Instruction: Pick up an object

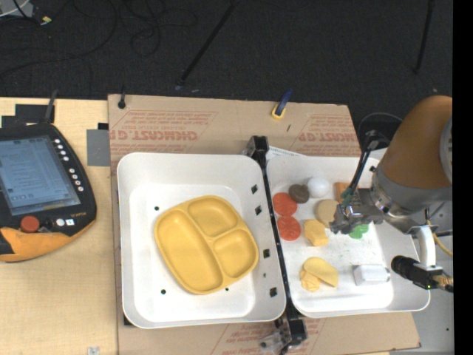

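1. The grey arm (414, 161) with its orange band is reaching in from the right and is hanging over the right-hand white bin (399, 298).
2. The gripper (347, 220) is sitting low over the middle of that bin, among the small toy foods; whether it is spread or pressed together cannot be told from this slanted view, and nothing is showing clearly between its tips.
3. A small green object (359, 231) is peeking out just beside the gripper on its right, partly hidden by the wrist.
4. A tan rounded piece (325, 211) is lying just left of the gripper, and a yellow chunk (316, 233) is lying right below that piece.
5. Two red round slices are resting near the bin's left wall: the upper red slice (284, 203) and the lower red slice (289, 229), close to one another.
6. A dark brown ball (298, 193) and a white ball (318, 187) are sitting side by side toward the bin's far edge, with an orange piece (339, 191) showing just right of them.
7. A pale yellow folded piece (318, 274) is lying toward the near edge, and a small white block (369, 274) is lying to its right, well apart from the gripper.
8. The left-hand white bin (137, 272) is holding a yellow divided plate (205, 242) with three compartments, lying flat and turned at an angle.
9. A black handheld control pad (41, 191) with a lit screen is resting on the bench at the far left.
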Motion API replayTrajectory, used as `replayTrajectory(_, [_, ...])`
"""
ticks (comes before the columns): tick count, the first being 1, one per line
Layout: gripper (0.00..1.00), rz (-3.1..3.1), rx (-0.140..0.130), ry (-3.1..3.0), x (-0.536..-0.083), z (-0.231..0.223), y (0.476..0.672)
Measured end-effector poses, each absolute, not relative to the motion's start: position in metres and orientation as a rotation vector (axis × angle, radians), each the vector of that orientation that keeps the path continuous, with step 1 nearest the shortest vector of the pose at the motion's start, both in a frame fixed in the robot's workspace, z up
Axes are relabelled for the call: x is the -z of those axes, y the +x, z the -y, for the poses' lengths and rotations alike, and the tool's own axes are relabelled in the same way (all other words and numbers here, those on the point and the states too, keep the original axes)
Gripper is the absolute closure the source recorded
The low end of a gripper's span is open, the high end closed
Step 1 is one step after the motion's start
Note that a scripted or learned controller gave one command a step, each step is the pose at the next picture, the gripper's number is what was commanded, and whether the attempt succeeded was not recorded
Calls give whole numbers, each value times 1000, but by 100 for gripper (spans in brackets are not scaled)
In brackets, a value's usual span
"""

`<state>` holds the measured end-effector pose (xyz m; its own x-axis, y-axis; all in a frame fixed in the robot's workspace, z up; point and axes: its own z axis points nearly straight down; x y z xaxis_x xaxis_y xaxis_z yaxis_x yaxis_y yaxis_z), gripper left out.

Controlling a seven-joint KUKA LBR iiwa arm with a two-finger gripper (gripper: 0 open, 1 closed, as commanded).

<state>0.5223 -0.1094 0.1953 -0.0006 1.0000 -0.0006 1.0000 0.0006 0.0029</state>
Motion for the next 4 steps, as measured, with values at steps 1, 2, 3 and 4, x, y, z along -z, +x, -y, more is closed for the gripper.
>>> replayTrajectory(1, [100,-2221,-2,2220,-230,110,523])
replayTrajectory(2, [100,-2226,-2,2218,-231,69,562])
replayTrajectory(3, [100,-2227,-2,2217,-235,20,595])
replayTrajectory(4, [100,-2224,1,2221,-231,-5,609])
